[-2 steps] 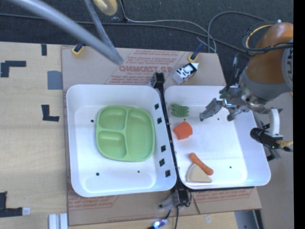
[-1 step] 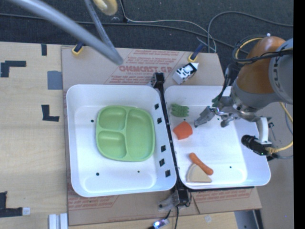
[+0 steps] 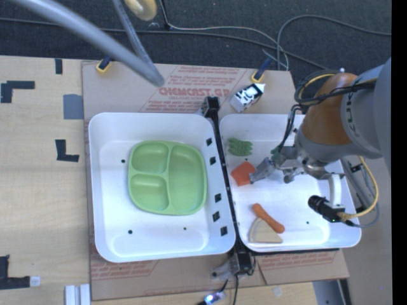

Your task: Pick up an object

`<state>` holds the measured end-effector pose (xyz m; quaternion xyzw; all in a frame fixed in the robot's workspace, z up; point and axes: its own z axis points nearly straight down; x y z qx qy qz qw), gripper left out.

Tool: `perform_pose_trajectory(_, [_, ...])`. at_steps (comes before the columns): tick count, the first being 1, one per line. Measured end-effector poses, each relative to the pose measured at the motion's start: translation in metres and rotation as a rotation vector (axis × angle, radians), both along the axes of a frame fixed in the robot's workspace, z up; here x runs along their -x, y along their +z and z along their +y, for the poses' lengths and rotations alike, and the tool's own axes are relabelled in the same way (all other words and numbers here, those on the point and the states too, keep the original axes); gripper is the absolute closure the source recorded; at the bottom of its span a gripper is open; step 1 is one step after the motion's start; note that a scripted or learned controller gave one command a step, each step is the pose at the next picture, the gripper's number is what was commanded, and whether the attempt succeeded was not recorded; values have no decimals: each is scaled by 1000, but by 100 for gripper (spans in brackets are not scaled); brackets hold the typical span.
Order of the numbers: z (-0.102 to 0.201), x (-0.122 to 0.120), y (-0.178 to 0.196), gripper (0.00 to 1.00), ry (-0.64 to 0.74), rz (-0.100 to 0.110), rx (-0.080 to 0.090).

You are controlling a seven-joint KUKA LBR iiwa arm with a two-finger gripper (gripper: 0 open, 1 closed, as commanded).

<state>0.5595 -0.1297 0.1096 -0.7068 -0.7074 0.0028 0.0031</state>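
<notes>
- The gripper [image 3: 259, 172] hangs low over the right bin [image 3: 318, 234], its fingers spread apart with nothing between them, tips pointing left.
- An orange-red block [image 3: 241, 173] lies just beside the fingertips, on their left, near the bin's left wall.
- A green leafy piece [image 3: 240, 147] sits farther back from the block.
- A carrot [image 3: 268, 218] and a tan wedge [image 3: 264, 234] lie nearer, touching each other.
- The left bin [image 3: 108, 189] holds a green divided plate [image 3: 168, 177].
</notes>
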Motion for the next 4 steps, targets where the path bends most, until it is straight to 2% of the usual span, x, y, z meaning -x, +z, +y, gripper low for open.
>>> perform_pose_trajectory(1, [1, -2, 14, 100, 2, -5, 0])
perform_pose_trajectory(3, [0, -4, 96, 100, 1, -11, 1])
perform_pose_trajectory(4, [63, 6, 98, 100, 6, -6, -1])
